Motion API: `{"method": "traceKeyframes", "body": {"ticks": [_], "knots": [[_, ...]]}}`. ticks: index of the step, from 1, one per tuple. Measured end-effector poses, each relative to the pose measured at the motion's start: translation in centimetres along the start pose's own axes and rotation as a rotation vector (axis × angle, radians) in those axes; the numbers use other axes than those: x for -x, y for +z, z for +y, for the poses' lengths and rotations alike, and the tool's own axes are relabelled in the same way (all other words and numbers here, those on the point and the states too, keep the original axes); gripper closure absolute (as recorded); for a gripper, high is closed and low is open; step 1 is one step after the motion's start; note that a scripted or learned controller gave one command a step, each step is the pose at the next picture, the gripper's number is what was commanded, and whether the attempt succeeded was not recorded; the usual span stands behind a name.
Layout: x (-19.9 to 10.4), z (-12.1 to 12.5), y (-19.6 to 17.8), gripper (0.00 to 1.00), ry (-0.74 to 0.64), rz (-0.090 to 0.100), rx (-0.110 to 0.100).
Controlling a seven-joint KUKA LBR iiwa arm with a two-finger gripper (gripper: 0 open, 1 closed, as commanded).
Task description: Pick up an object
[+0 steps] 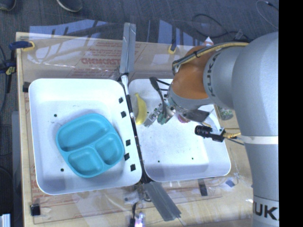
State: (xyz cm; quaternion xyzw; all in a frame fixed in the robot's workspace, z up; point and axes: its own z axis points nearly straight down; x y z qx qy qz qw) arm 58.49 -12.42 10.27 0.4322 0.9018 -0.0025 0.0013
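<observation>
Nearest the viewer, at the bench's near edge, a grey metal bracket (158, 202) lies slantwise below the seam of the two bins. Left bin (42, 98): shallow, smooth white plastic with rounded corners, holding a glossy turquoise divided plate (89, 144) of three moulded compartments, set slightly askew. Right bin (208, 167): same form, its floor faintly speckled. A yellow banana (140, 109), curved and matte, lies at the far-left of this bin, just beside the dividing wall. A small pinkish object (182, 119) peeks out under the wrist; its shape cannot be told. Arm (255, 93): broad grey cylindrical casing with a smooth orange band, entering from the right. Gripper (156, 117): metallic, low over the right bin just right of the banana; whether its fingers are spread, closed or grasping anything cannot be told.
</observation>
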Motion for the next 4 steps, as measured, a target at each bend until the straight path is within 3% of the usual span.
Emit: {"method": "traceKeyframes", "body": {"ticks": [1, 2, 3, 4], "knots": [[2.6, 4.6, 1.0, 1.0, 0.156, 0.004, 0.002], [3.6, 6.1, 1.1, 1.0, 0.15, 0.01, -0.006], [-0.9, 10.0, -13.6, 1.0, 0.21, 0.004, 0.004], [-0.9, 10.0, -13.5, 0.0, 0.21, 0.005, 0.002]]}}
